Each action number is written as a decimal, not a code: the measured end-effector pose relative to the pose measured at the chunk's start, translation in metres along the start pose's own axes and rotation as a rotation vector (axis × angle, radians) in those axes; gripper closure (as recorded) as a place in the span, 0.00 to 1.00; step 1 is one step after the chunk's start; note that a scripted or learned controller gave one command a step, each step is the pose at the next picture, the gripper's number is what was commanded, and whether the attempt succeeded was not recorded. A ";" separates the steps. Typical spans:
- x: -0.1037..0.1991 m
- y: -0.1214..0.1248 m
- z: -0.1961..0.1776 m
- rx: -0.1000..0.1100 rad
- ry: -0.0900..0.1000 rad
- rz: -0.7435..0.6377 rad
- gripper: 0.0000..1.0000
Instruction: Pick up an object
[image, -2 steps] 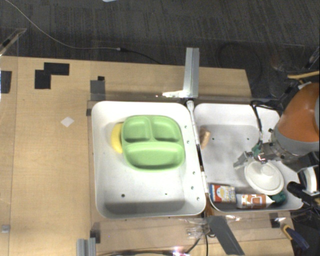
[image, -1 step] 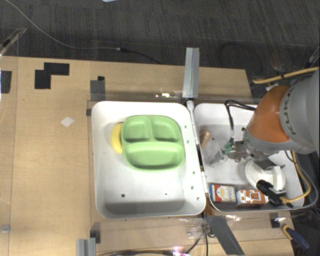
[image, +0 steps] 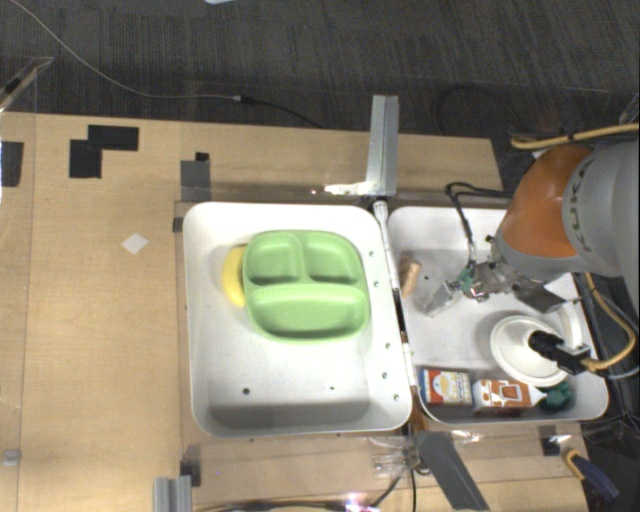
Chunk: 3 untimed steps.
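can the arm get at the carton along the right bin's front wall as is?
Probably yes. The carton lies flat and uncovered, with the pincer in the same bin. It hugs the bin wall beside the white bowl, so finger room looks tight.

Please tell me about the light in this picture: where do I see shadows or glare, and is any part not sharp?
In the camera view, the light is even; a soft shadow lies along the near inner wall of the left bin, below the green divided plate. A bright glint sits on the metal post between the bins. The gripper looks slightly blurred; the carton print is too soft to read.
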<state>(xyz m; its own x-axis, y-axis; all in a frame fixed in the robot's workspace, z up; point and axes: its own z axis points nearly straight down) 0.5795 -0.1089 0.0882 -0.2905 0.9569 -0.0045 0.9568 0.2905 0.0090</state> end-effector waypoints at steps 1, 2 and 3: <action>0.016 0.013 0.000 0.000 0.000 0.042 0.00; -0.026 0.082 0.001 0.013 0.008 -0.250 0.00; -0.026 0.086 -0.013 -0.003 -0.005 -0.258 1.00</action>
<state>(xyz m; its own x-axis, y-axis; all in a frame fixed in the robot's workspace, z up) 0.6695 -0.1088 0.1024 -0.5252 0.8509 -0.0122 0.8508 0.5253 0.0100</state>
